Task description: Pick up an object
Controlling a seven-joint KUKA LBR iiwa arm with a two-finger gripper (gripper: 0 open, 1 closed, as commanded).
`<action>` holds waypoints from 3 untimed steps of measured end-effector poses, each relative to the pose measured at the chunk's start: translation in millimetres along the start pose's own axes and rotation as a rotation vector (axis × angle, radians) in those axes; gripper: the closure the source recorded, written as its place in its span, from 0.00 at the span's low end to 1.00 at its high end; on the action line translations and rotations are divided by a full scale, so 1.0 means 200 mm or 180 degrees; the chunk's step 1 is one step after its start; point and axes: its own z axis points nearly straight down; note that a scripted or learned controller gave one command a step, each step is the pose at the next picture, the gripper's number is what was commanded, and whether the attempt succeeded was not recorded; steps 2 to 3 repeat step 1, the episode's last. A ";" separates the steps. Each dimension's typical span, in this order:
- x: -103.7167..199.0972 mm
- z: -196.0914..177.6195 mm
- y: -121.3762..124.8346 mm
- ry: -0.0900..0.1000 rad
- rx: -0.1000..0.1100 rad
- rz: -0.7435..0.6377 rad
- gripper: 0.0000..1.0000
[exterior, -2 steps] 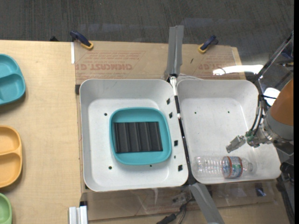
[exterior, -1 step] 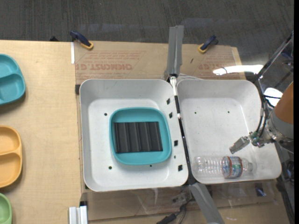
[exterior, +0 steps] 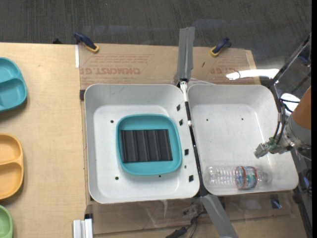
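A single fixed camera looks down on the table [exterior: 44,83] from above at a slant, far enough back to take in both white bins whole: the left bin [exterior: 99,133] near the frame's middle, the right bin [exterior: 233,113] beside it. Dark carpeted floor [exterior: 124,9] fills the top strip, so the lens seems tilted toward the table's far edge. The arm [exterior: 302,118] enters from the frame's right edge, cut off by the border.
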 end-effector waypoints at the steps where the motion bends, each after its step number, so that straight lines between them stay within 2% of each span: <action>1: 0.00 0.00 0.00 0.0000 0.0000 0.0002 0.00; 3: 0.00 0.00 0.00 0.0000 0.0000 0.0002 0.00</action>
